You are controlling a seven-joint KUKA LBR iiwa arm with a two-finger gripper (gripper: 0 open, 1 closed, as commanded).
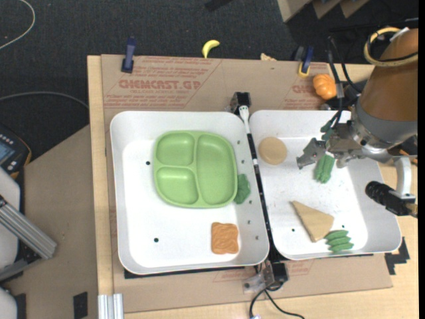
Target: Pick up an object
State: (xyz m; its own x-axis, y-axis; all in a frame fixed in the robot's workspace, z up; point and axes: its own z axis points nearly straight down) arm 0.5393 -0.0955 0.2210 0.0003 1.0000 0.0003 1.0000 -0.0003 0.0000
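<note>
You have 2 white bins side by side on the bench. The left bin (133,198) carries a green 3-compartment plate (196,169) in its upper middle, lying flat. Reaching in from the right, the arm (392,92) hangs over the upper right part of the right bin (372,241), its orange band above the grey wrist.

Look at the gripper (323,158): its 2 fingers stand spread, and a green bean-like piece (324,169) sits upright between them, its lower end pointing down toward the bin floor. You cannot tell whether the fingers press on it or whether it still touches the floor.

In the right bin you also have a tan wedge (312,218) near the front, with a green leafy piece (339,240) just beside its lower right corner, and a round tan disc (272,150) near the upper left. In the left bin, an orange waffle-like square (225,237) lies toward the front, and a dark green piece (242,189) touches the plate's right edge.
</note>
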